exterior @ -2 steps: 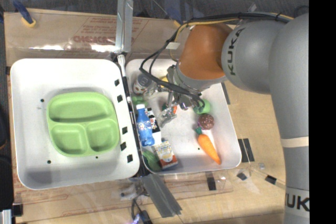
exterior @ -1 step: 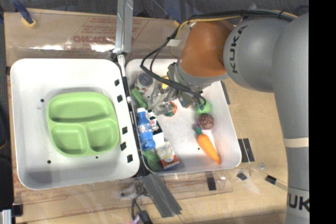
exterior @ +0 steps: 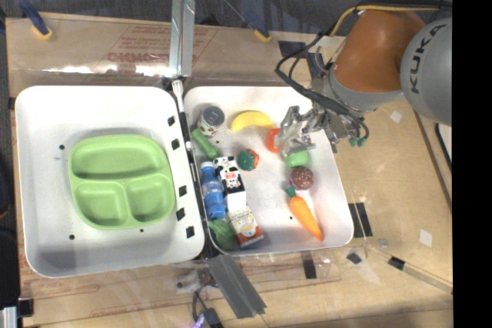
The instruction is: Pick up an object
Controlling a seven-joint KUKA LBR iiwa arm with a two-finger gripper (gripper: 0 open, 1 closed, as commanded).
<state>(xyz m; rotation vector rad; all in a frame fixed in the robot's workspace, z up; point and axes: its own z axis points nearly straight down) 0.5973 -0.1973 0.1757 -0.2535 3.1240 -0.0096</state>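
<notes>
While I'm watching from the overhead cam, biggest thing on my screen is the bench (exterior: 400,188), with the grey arm (exterior: 384,50) and its orange band coming in from the right. Two white bins sit side by side: the left bin (exterior: 38,188) has a green divided tray (exterior: 121,180) in it, and the right bin (exterior: 334,196) holds all the small stuff. Along its left wall I see a blue bottle (exterior: 213,192), a black-and-white carton (exterior: 230,177) and a small box (exterior: 245,226) near the bottom corner. A carrot (exterior: 305,214) lies toward the lower right, with a dark reddish ball (exterior: 301,178) just above it. A banana (exterior: 252,120) sits near the top, a can (exterior: 211,117) to its left, and a little strawberry-looking thing (exterior: 247,160) in the middle. The gripper (exterior: 296,136) is down in the upper right part of that bin, right beside an orange-red piece (exterior: 274,139) and a green piece (exterior: 297,158). Honestly I can't tell whether the claw is wide, narrow or holding anything, too cluttered there.
</notes>
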